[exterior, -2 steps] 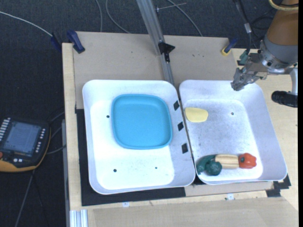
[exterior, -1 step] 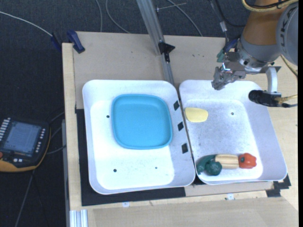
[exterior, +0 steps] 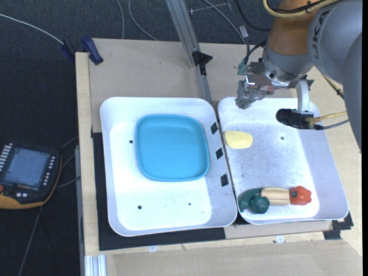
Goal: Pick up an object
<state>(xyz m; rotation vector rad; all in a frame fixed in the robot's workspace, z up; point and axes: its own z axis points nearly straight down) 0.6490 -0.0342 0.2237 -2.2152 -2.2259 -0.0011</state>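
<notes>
Two bins: left bin (exterior: 115,211) with blue plate (exterior: 172,147); right bin (exterior: 322,171) with yellow piece (exterior: 238,140) and green-tan-red toy (exterior: 275,198) at near edge. Gripper (exterior: 248,99) over right bin's far corner, finger state unreadable

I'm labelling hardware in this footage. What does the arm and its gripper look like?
The arm is grey with a broad orange band above the wrist. The gripper is small, dark metallic, with thin cables looping around it and a black part beside it.
</notes>
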